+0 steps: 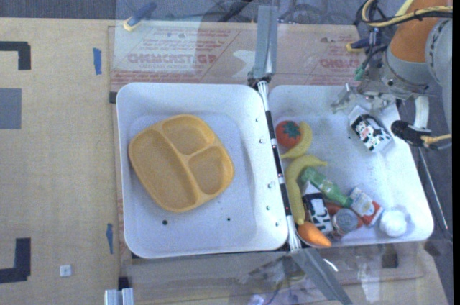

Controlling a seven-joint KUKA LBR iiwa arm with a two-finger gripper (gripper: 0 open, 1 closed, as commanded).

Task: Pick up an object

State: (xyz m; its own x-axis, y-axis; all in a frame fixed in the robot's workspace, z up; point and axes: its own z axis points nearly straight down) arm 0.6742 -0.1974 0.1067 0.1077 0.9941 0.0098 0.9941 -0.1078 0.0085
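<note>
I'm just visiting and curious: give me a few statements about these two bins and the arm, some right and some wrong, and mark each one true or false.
1. The yellow tray lies in the left bin. True.
2. The tray has food in it. False: its compartments hold nothing.
3. A strawberry lies in the right bin. True.
4. The gripper is over the left bin. False: it is over the right bin's far side.
5. The carrot lies at the right bin's near edge. True.
</note>
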